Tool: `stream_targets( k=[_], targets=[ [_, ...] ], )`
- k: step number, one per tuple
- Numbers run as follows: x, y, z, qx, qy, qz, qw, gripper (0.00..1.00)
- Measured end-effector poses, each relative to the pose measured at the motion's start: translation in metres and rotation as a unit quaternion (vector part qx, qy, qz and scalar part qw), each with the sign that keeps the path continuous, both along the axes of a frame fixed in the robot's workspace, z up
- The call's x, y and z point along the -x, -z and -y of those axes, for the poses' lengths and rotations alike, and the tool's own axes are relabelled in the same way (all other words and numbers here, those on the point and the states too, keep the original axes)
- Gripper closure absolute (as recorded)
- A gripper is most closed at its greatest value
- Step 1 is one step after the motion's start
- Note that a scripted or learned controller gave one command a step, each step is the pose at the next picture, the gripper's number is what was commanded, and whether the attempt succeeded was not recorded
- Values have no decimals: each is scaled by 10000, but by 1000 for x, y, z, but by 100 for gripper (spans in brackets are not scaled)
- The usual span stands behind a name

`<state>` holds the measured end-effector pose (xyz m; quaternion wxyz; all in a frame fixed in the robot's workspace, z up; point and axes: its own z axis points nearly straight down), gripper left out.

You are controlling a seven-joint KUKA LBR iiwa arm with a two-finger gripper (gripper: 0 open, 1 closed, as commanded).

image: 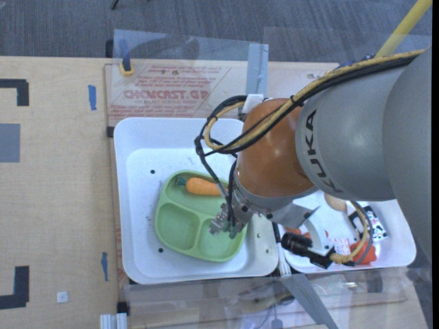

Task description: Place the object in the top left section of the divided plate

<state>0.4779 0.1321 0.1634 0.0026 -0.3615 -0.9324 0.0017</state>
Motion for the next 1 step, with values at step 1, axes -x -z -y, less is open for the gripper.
stream_targets(
  k=[1],
  targets=[
    [-3, -44, 29, -9, 199, 57, 9998, 100]
  ],
)
